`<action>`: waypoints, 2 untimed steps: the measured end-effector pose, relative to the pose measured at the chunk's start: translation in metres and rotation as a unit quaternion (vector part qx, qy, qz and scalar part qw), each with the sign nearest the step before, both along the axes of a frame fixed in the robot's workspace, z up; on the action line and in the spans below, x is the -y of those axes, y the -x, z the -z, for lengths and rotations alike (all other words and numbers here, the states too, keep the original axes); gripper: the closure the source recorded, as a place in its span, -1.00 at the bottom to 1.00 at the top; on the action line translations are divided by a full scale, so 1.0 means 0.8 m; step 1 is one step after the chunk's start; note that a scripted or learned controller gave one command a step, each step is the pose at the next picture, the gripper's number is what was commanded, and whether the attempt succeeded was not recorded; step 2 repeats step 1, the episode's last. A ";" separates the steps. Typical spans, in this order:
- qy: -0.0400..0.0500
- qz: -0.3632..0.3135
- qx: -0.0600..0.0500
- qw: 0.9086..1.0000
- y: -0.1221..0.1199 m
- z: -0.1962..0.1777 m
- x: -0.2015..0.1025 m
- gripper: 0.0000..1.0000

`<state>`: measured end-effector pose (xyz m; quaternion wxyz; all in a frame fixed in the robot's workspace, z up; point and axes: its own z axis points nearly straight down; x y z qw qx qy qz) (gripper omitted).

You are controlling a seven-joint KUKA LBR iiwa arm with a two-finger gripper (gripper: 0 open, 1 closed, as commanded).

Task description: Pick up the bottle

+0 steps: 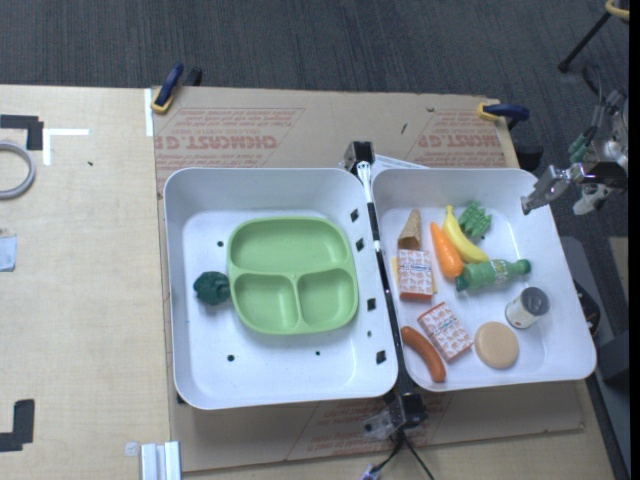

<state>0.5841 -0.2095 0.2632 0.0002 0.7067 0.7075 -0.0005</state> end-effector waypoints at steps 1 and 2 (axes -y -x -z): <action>0.001 -0.001 0.000 1.000 -0.001 -0.012 0.000 1.00; 0.001 -0.001 0.000 1.000 -0.001 -0.012 0.000 1.00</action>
